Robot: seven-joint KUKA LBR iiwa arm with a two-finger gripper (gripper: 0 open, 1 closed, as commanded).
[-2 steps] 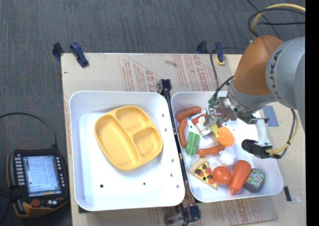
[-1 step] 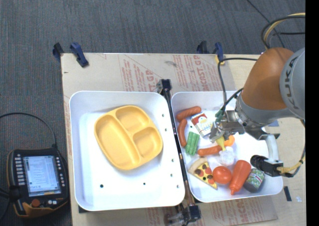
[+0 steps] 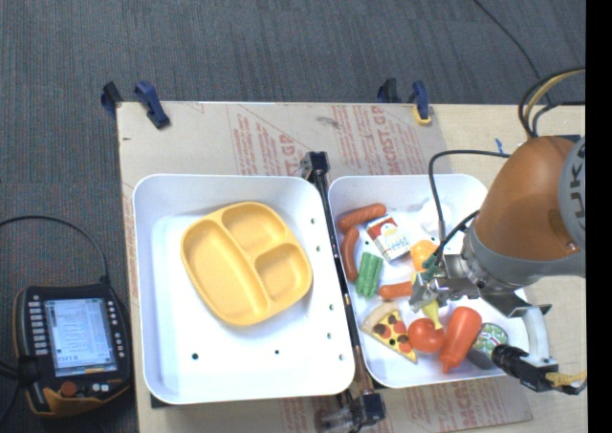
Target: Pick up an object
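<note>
The right white bin holds several toy foods: two red sausages, a green piece, a small white and red carton, an orange chunk, a pizza slice, a red tomato, a long red piece and a small can. My gripper hangs low over the middle of this bin, just above the tomato and beside the orange chunk. A yellowish bit shows right under it; whether it is gripped is unclear.
The left white bin holds a yellow divided plate. A black clamp bar runs between the bins. Blue clamps sit at the board's back edge. A teach pendant lies off the bench to the left.
</note>
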